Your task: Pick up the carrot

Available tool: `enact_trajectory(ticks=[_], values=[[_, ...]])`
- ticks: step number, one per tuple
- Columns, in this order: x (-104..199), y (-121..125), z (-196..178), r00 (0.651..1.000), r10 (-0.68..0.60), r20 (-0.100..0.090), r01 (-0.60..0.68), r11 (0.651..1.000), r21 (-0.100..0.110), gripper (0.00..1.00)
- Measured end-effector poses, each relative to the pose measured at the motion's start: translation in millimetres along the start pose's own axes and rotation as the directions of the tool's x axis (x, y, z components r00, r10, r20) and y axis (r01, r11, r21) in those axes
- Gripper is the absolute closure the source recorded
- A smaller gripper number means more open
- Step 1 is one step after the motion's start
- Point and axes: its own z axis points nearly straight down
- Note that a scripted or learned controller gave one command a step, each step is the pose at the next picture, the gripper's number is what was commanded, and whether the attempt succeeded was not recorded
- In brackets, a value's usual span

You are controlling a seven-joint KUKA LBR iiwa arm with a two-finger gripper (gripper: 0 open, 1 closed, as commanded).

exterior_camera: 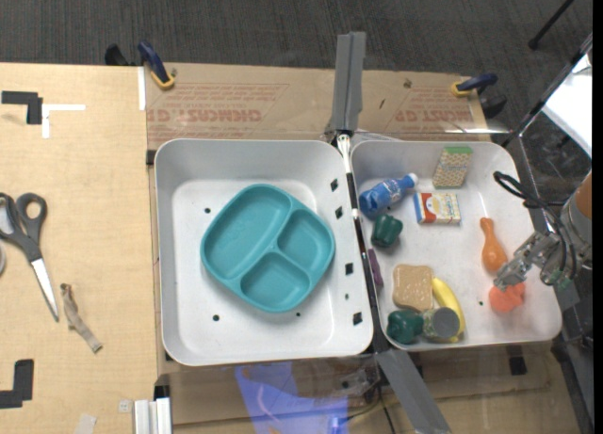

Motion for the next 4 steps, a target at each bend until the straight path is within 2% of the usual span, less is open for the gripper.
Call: enact_trajectory(ticks=[1, 2, 3, 4], values=[[-1, 0, -151, 0.967, -0.253, 0.000, 0.253, 0.967, 0.000, 1.00], [-6, 5, -173, 0.853, -0.522, 0.002, 0.522, 0.853, 0.000, 1.00], [-49, 45, -147, 0.568, -0.823, 0.003, 0.823, 0.568, -0.001, 1.00], [-22, 20, -48, 0.353, -0.936, 0.001, 0.936, 0.353, -0.002, 1.00]])
